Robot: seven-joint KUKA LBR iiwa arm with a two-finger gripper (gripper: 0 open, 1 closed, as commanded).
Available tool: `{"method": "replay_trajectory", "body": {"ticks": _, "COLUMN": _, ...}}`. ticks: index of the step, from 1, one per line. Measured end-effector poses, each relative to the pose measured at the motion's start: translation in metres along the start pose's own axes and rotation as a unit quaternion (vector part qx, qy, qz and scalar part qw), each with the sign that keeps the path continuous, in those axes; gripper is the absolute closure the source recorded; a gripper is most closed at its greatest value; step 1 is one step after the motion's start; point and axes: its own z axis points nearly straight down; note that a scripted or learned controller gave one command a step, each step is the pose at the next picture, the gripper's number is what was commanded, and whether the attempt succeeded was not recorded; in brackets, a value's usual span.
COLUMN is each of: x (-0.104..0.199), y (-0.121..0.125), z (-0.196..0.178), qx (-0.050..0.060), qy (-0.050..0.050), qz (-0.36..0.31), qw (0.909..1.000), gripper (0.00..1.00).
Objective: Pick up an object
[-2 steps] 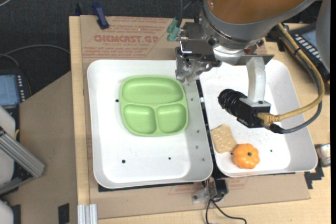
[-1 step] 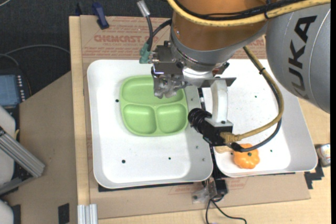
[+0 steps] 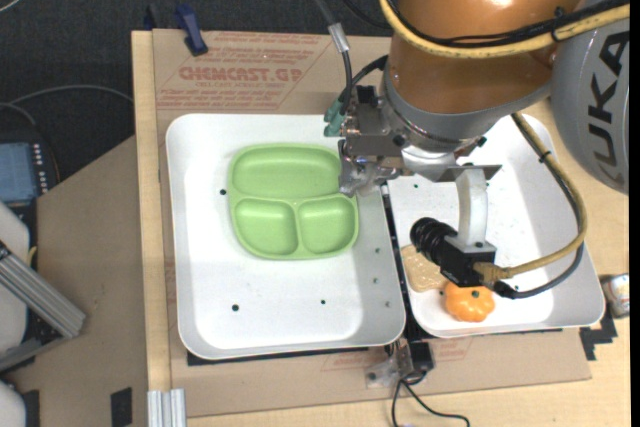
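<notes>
My gripper [image 3: 362, 177] hangs at the green tray's [image 3: 290, 200] right far corner; tray lies left; I cannot tell its grip state.

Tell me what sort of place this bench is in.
Probably a robotics lab test bench. A grey and orange arm reaches over two white bins on a cardboard sheet, with loose cables on the dark floor. A green divided plate lies in the left bin.

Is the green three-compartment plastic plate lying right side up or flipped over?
Right side up: the green three-compartment plastic plate in the left white bin shows its three hollow compartments facing upward.
</notes>
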Motion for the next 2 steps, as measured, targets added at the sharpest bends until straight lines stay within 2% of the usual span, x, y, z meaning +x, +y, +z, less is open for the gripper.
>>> {"method": "replay_trajectory", "body": {"ticks": 1, "x": 0.079, "y": 0.004, "z": 0.024, "qx": 0.0, "qy": 0.001, "qz": -0.007, "qw": 1.0, "gripper": 1.0}}
{"method": "replay_trajectory", "body": {"ticks": 2, "x": 0.08, "y": -0.001, "z": -0.147, "qx": -0.012, "qy": 0.006, "qz": -0.005, "qw": 0.9999, "gripper": 1.0}}
